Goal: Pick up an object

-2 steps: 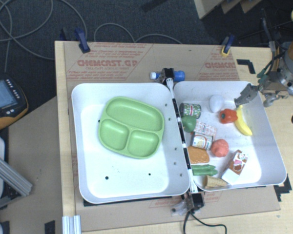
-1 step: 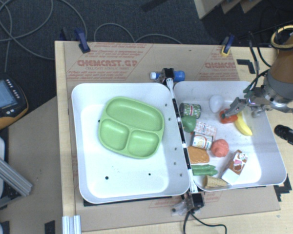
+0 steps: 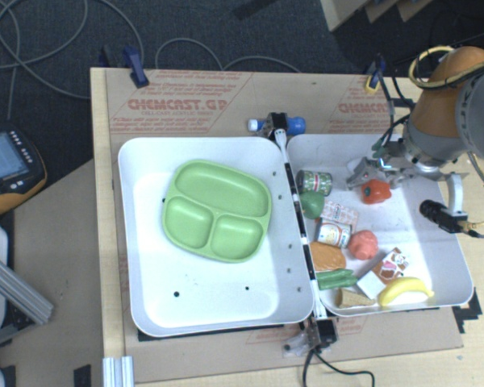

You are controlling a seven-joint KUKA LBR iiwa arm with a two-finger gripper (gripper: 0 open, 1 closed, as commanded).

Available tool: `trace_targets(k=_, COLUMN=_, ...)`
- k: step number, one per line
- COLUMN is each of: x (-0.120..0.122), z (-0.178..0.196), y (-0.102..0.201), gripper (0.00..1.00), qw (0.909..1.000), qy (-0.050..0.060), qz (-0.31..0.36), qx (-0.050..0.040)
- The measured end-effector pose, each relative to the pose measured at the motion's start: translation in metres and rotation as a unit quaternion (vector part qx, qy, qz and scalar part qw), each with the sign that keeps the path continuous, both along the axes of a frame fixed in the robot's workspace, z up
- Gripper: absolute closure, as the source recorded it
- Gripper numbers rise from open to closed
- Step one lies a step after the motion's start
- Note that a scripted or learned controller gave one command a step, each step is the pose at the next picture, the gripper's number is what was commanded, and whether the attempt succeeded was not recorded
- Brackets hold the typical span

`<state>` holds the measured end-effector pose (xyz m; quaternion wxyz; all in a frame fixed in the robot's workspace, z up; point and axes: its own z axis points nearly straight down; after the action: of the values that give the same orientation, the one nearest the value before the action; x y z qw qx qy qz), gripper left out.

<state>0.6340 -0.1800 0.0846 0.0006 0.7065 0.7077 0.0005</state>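
Hovering my jaws over the red tomato [image 3: 377,191] at the far end of the right bin [image 3: 436,240].

My arm [image 3: 440,111] comes in from the right, and the jaws sit low over the bin's far side. The tomato lies right at their tip, on the near side, so close that it looks to be touching. I cannot tell whether they are released or clenched, nor whether the tomato is between them. It lies apart from the rest of the pile. A can [image 3: 315,182] lies to its left by the bin's wall. A pink ball [image 3: 362,243] and a banana [image 3: 403,291] lie nearer the front. The left bin [image 3: 145,240] holds a green tray [image 3: 218,210]. Both bins rest side by side on the counter [image 3: 194,95].
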Motion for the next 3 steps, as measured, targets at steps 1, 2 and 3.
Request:
trace_targets(k=1, x=0.001, z=0.011, y=0.0, gripper=1.0, qw=1.0, qy=-0.001, qz=0.0, qx=-0.0008)
trace_targets(k=2, x=0.001, z=0.011, y=0.0, gripper=0.0, qw=1.0, qy=-0.001, qz=0.0, qx=-0.0009)
trace_targets(k=3, x=-0.045, z=0.064, y=-0.041, gripper=0.0, qw=1.0, qy=0.001, qz=-0.001, qx=-0.0009)
